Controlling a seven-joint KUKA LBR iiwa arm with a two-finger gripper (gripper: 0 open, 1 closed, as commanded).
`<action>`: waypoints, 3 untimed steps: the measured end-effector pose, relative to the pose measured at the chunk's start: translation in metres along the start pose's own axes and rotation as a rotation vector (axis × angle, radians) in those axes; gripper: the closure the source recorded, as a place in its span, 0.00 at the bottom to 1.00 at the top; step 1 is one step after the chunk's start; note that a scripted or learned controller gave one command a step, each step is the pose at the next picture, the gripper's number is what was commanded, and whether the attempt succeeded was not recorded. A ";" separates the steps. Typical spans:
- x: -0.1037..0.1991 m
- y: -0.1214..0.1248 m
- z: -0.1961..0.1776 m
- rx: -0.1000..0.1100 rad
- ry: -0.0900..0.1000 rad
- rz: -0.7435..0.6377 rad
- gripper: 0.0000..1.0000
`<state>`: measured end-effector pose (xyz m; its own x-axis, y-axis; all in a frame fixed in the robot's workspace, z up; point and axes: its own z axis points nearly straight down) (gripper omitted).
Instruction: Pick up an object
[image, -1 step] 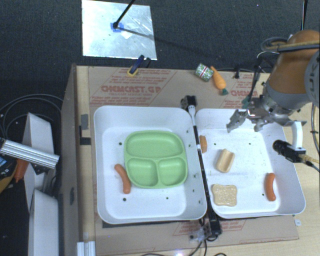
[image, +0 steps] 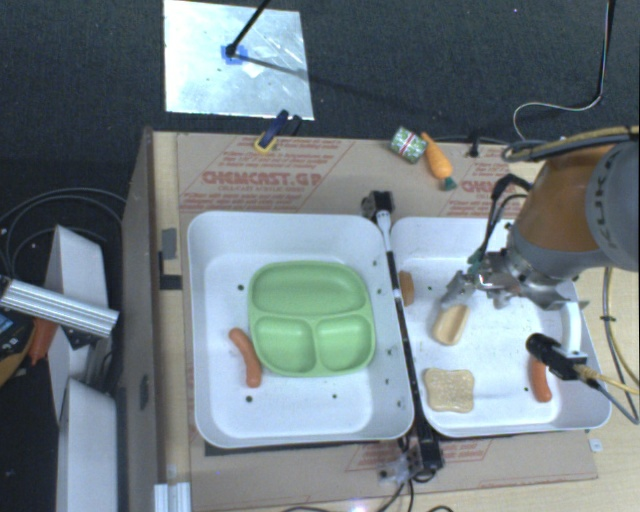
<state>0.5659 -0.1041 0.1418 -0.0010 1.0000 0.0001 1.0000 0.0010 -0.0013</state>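
Camera view: the end effector (image: 462, 290) sits low in the right bin (image: 500, 420), with its fingers spread narrowly just above the upper end of a tan bread roll (image: 450, 323); nothing is seen between the fingers. A slice of toast (image: 449, 390) lies near the bin's front wall, and a sausage (image: 540, 381) lies toward its right side. A second small sausage (image: 406, 288) rests against the left wall. The left bin (image: 215, 330) holds a green divided plate (image: 311, 317), with another sausage (image: 246, 357) just beside the plate's left edge. A toy carrot (image: 437, 159) lies on the counter (image: 300, 180) behind the bins.
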 end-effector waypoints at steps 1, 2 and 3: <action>0.016 -0.016 0.055 0.001 0.001 0.000 0.00; 0.016 -0.014 0.044 -0.004 0.000 -0.001 1.00; 0.116 0.033 -0.044 -0.007 0.003 -0.005 1.00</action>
